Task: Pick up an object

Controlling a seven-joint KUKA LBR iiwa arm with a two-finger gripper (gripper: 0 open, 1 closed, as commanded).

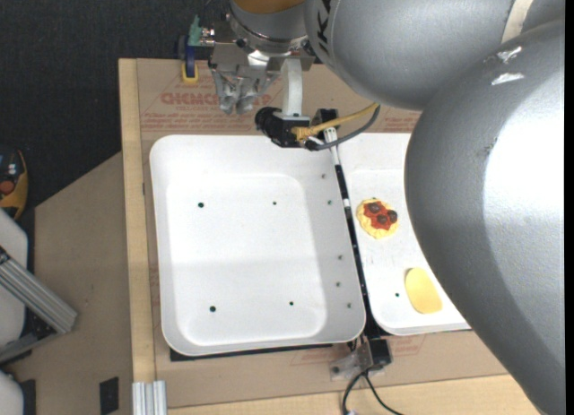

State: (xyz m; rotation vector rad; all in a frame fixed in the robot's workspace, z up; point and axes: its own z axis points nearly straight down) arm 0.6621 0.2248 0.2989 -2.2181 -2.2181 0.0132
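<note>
Two white bins sit side by side on the brown worktop [134, 225], and going from left to right, the left bin [179, 252] shows only a few dark dots on its floor, while the claw [239, 95] hangs above that bin's far rim, over the printed cardboard. Whether it is open or closed cannot be told from this angle, and nothing is visible in its hold. Just right of it a black and yellow fitting [296, 128] sits where the two bins meet. Further right, the right bin [395, 180] holds the candidates: a small pizza-like toy [378, 217] and, nearer the camera, a plain yellow piece [422, 289], apart from each other. A good pick likely means travelling right across the divider and descending squarely over one item. Dark floor surrounds the worktop, with metal framing at lower left.
</note>
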